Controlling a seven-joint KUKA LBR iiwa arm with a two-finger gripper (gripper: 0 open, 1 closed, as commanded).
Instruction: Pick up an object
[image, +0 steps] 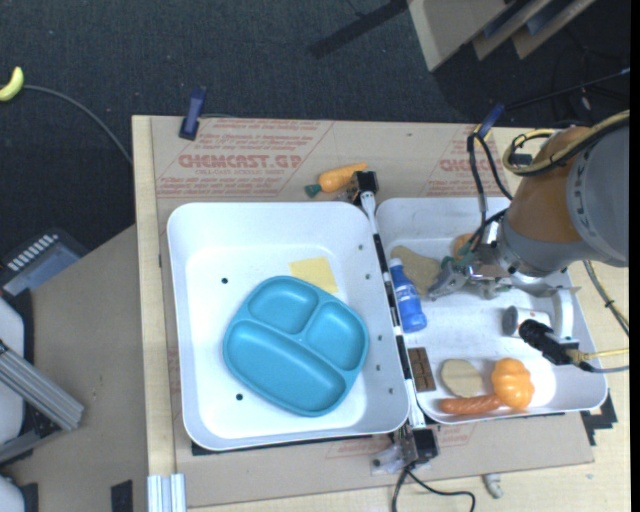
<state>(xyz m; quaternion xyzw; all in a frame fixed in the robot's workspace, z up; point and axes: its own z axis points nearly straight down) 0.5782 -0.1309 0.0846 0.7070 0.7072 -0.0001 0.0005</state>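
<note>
Fingers of my two-finger gripper (447, 278) look spread and hold nothing — I should centre them over the blue cylindrical bottle (406, 297) lying at the left edge of the right white bin (570, 400) before closing.

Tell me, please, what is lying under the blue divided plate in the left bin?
A pale yellow flat piece pokes out from beneath the blue divided plate at its far edge. How far it reaches underneath is hidden by the plate.

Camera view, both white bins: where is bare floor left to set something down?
Left bin: bare strips along its left and near walls around the blue divided plastic plate. Right bin: crowded; the arm's tool hovers there, small orange pumpkin near; one bare patch mid-floor.
</note>
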